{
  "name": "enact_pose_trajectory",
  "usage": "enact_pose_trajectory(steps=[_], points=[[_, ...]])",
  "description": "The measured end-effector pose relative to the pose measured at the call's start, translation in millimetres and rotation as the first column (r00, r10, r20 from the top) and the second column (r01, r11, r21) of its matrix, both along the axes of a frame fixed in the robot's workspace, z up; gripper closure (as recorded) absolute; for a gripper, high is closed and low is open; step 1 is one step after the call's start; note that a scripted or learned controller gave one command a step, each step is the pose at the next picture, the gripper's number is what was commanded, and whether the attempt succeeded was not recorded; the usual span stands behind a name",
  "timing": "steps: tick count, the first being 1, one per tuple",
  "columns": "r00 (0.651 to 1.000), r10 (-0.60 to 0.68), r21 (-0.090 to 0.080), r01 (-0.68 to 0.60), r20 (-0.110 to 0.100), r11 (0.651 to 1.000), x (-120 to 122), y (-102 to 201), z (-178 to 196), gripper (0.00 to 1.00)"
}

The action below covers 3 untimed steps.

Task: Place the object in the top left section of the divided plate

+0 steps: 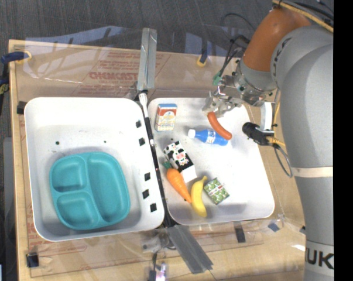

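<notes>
The gripper (218, 104) hangs over the far part of the right bin (253, 174), reaching in from the arm's grey body and orange band at the right. Whether it is apart or together, I cannot tell; the metal parts there blur into one another.

Just below the gripper, and seemingly touching it at its upper end, lies a hot dog (219, 126), slanting down and to the right. Whether the gripper actually grips it cannot be made out. Right under the hot dog, touching or nearly so, a small blue and white bottle (209, 136) lies on its side, cap pointing left.

To the left of the gripper, near the bin's far left corner, stands a small carton (165, 117) with a red top. Farther below the gripper, toward the near side of the bin, is a black and white cow-patterned carton (180, 157), and just beneath it a carrot (178, 183) lies slanted. Beside the carrot on the right is a banana (198, 196), with a little green box (216, 191) just beside that.

Well away to the left of the gripper, in the left bin (41, 113), rests the teal divided plate (119, 189), with three sections. Its top left section (67, 175) holds nothing.
</notes>
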<state>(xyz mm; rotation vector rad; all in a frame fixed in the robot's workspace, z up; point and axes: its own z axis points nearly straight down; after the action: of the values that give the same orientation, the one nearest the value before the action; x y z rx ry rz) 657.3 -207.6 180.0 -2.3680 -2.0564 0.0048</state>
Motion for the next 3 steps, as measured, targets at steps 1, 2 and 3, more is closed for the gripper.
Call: enact_pose_trajectory(steps=[1, 2, 3], points=[[1.0, 0.005, -0.002, -0.005, 0.003, 1.0, -43, 67, 28, 1.0], [0.999, -0.032, -0.002, 0.032, 0.001, 0.999, -56, 176, 36, 1.0], [0.995, -0.1, -0.003, 0.1, 0.003, 0.995, -93, 248, 79, 1.0]])
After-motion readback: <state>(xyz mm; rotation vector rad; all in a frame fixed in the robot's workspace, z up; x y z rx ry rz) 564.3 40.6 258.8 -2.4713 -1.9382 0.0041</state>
